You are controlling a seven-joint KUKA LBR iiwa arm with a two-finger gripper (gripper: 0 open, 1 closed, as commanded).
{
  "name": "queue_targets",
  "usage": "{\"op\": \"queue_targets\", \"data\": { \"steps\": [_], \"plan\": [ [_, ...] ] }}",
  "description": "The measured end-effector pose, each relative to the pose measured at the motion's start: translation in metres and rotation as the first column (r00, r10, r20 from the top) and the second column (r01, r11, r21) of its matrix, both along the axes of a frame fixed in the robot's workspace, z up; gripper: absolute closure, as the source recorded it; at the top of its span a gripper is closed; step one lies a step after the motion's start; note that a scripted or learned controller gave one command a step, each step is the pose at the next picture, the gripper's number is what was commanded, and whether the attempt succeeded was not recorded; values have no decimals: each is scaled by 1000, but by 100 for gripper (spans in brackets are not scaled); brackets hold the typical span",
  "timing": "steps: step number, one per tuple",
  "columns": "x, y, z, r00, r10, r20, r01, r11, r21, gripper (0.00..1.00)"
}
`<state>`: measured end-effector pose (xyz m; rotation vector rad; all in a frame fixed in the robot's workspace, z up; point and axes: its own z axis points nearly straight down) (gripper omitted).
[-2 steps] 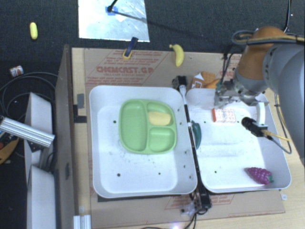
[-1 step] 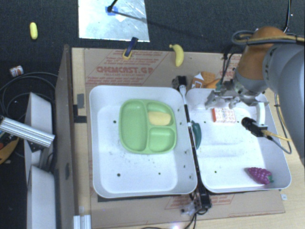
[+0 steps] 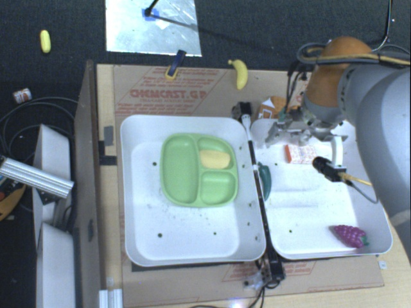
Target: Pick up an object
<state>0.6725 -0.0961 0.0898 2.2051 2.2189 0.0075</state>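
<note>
hovering gripper (image 3: 297,135) over upper right bin (image 3: 314,226), just above red-white packet (image 3: 299,153), i judge to line up grasp. can't tell if tool open or closed. purple grapes (image 3: 349,235) lower right, teal piece (image 3: 264,178) against bin's left wall.

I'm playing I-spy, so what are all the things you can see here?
plate: 1, green, in left bin
lump: 1, yellow, plate's upper right compartment
grapes: 1 bunch, purple, right bin, near right corner
small item: 1, teal, by right bin's left wall
packet: 1, red and white, right bin's far part
banana: 1, yellow, on cardboard behind bins
small toy: 1, yellow, dark floor, far left
arm: 1, grey with orange band, from right
gripper: 1, metal, over right bin's far end
</note>
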Motion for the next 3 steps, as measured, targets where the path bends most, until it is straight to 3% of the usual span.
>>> {"op": "queue_targets", "data": {
  "steps": [3],
  "plan": [
    [-24,-25,2,1000,-3,9,3,1000,0,0]
  ]
}}
